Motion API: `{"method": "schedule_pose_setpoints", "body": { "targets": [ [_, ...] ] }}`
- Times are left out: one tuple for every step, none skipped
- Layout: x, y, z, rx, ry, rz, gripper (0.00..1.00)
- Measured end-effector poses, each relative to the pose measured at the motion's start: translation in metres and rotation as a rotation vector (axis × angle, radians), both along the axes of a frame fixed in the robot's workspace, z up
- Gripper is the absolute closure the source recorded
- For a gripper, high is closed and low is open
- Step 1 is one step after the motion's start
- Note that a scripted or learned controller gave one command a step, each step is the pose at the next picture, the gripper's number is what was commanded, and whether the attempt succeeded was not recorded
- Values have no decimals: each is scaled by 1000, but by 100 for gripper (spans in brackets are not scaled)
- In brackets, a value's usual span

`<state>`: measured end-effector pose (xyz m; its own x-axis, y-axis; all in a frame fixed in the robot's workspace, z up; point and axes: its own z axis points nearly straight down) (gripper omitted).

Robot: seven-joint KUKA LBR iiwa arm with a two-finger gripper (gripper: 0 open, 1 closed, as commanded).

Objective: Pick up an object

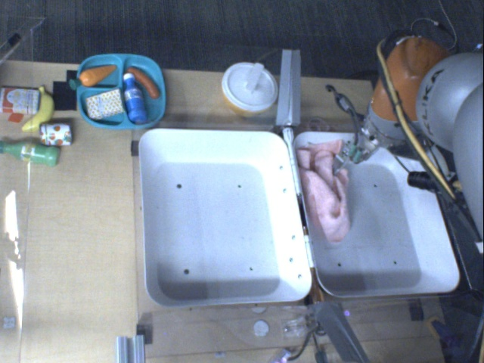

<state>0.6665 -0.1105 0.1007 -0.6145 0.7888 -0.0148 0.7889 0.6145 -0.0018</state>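
Note:
A crumpled pink cloth [327, 199] lies along the left wall of the right white bin [397, 274], running from its far corner to about the middle. My gripper [346, 159] reaches in from the upper right and sits low at the cloth's upper right edge, touching or nearly touching a raised fold there. The grey arm with its orange band [412, 66] stands over the bin's far right corner. The gripper tip is small and dark against the cloth.
The left white bin [219, 225] sits beside the right one, with a metal divider post [287, 89] behind their shared edge. Behind stand a white lidded cup [249, 87] and a blue tray [155, 100] of toy food. A banana [41, 110], a can [55, 134] and a green bottle [30, 153] lie far left.

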Motion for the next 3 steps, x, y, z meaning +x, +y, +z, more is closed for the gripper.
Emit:
{"method": "schedule_pose_setpoints", "body": {
  "targets": [
    [-2, 3, -2, 5, 12, 2, 0],
    [-18, 21, -12, 12, -3, -152, 0],
    [-16, 22, 0, 13, -10, -150, 100]
  ]
}}
